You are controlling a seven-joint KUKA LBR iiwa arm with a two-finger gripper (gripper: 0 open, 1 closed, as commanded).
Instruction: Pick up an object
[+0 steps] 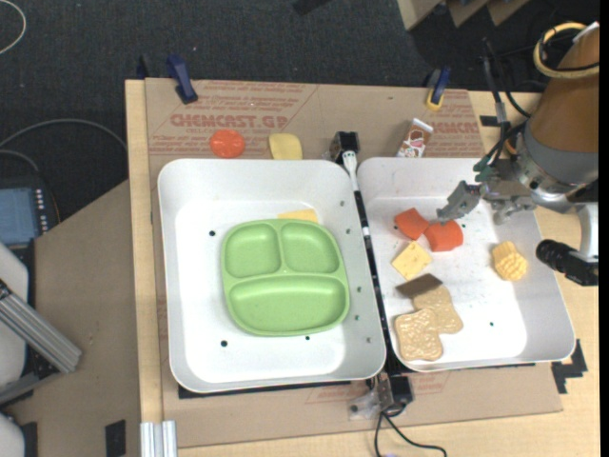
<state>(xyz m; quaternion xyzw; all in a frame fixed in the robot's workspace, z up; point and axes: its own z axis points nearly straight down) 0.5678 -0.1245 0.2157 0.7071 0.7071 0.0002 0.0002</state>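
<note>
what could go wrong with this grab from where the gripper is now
The gripper hovers at the upper edge of two orange-red pieces lying close together in the right bin, so it may nudge one aside or catch both. The yellow cheese wedge lies just below them and could get pushed. A grasp this far off centre may well slip.
</note>
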